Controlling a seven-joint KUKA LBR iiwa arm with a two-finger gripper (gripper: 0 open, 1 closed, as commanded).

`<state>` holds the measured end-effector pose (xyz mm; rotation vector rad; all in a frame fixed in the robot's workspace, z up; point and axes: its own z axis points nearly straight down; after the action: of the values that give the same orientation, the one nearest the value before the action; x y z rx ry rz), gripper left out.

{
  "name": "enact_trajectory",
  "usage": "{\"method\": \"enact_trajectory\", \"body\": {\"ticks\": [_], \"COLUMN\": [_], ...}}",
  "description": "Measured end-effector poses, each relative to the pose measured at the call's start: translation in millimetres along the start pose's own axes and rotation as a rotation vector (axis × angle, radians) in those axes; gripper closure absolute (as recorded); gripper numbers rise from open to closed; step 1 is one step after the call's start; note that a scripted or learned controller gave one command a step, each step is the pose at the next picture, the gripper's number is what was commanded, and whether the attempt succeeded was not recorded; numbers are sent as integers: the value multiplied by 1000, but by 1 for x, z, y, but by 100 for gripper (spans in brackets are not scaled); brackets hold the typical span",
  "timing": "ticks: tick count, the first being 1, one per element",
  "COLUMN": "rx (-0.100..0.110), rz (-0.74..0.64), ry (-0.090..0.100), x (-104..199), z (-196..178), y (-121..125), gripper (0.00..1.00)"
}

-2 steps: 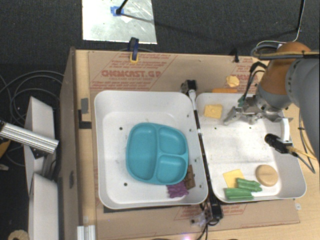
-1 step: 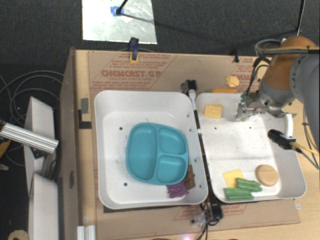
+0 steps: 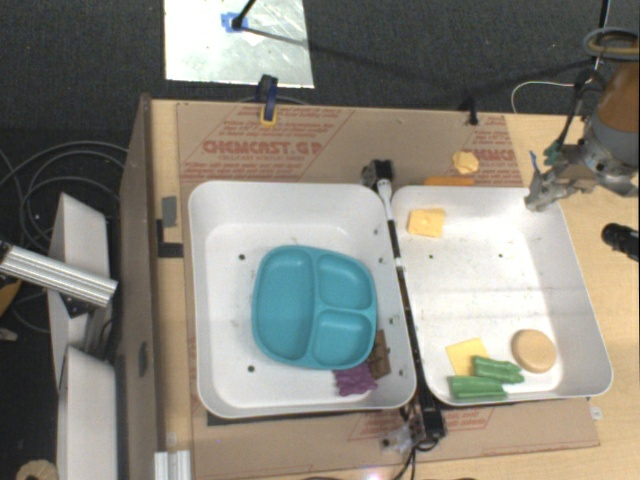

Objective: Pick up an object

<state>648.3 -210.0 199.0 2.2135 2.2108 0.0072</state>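
Observation:
The right bin (image 3: pixel 560 268) holds a yellow cheese wedge (image 3: pixel 427 222) at its far left corner. Along its near edge lie a flat yellow slice (image 3: pixel 464 353), green bean pods (image 3: pixel 484 379) and a round tan biscuit (image 3: pixel 533 350). My gripper (image 3: pixel 540 198) hangs over the far right rim of that bin, well away from all of these, with nothing visibly in it. The left bin (image 3: pixel 220 268) bears a teal divided plate (image 3: pixel 314 306), with a purple piece (image 3: pixel 352 379) and a brown piece (image 3: pixel 381 357) at the plate's near right side.
A small yellow item (image 3: pixel 465 161) and an orange strip (image 3: pixel 449 180) lie on the cardboard beyond the right bin. A divider rail (image 3: pixel 395 258) runs between the bins. Cables (image 3: pixel 60 168) lie left of the bench; a shiny sheet (image 3: pixel 238 28) sits behind it.

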Motion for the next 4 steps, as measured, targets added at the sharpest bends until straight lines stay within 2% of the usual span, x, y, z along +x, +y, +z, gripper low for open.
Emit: {"method": "enact_trajectory", "body": {"ticks": [1, 2, 3, 4], "rx": [11, 11, 9, 9], "rz": [-9, -12, -12, 0], "ry": [7, 9, 8, 4], "x": [48, 118, 173, 133], "z": [14, 28, 13, -23], "y": [-9, -1, 1, -25], "gripper": [100, 100, 100, 100]}}
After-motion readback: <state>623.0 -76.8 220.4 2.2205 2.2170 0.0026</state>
